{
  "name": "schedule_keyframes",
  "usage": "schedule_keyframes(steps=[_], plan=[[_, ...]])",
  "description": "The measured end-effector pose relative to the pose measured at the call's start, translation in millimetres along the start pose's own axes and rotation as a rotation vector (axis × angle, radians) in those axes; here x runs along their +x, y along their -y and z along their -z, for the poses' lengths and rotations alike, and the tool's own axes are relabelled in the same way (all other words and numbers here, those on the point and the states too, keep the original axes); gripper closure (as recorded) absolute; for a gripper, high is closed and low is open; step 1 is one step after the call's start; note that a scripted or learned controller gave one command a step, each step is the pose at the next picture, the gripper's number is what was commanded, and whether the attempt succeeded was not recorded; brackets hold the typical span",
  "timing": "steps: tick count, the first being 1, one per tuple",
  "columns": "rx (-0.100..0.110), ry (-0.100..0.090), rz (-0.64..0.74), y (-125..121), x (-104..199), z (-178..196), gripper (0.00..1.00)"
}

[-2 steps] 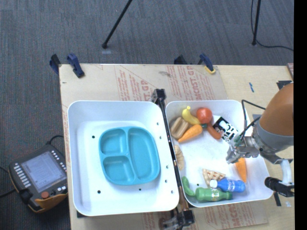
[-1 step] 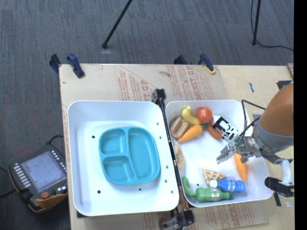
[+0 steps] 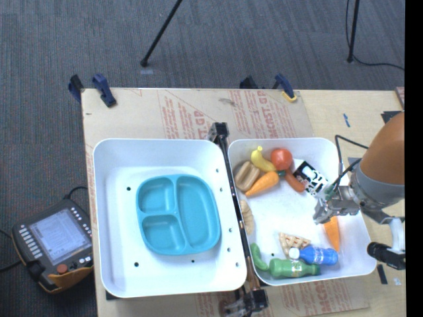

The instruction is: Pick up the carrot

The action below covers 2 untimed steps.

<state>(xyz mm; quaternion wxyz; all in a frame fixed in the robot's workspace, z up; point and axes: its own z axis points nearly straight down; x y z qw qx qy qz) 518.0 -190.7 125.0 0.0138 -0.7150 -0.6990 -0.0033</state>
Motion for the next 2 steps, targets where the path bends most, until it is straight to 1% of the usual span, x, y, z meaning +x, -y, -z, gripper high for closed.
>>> schedule_keyframes(steps=[1, 2], plan=[[0.0, 0.0, -0.001, 0.0, 0.0, -0.1, 0.0], [-0.01, 0.024, 0.295, -38.7, 10.3, -37.2, 0.0]])
